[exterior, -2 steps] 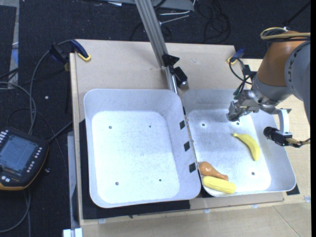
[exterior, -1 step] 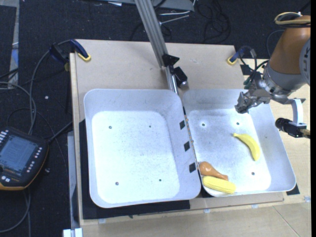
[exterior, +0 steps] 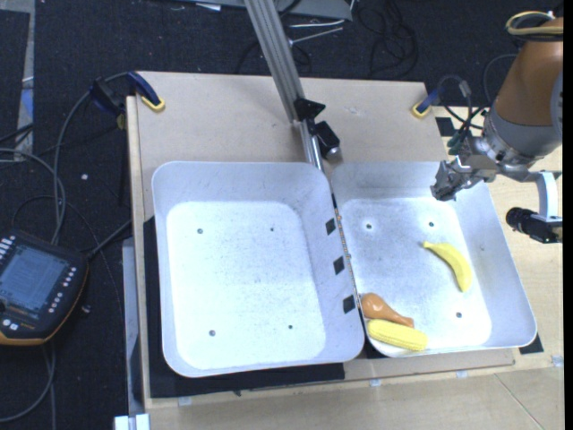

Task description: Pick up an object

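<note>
Two shallow white bins sat side by side on your bench (exterior: pixel 233 115), the left bin (exterior: pixel 170 240) and the right bin (exterior: pixel 501 267) meeting along a seam with small black clips. From the right you had the arm (exterior: pixel 528 88) reaching in, grey with its orange band above the wrist, and it hung over the far right corner of the right bin. Its gripper (exterior: pixel 445 186) sat dark and small above the bin's back edge, well apart from everything lying in the bin, with nothing visible between its tips; whether the pincer stood wide or narrow, you could not tell from this slant. Your banana (exterior: pixel 450 262) lay on the right bin's floor, right of centre, curving down toward the near side. A yellow corn cob (exterior: pixel 398 335) rested at the near left corner, and just behind it, touching, lay a smaller orange-brown drumstick-shaped piece (exterior: pixel 383 308).
</note>
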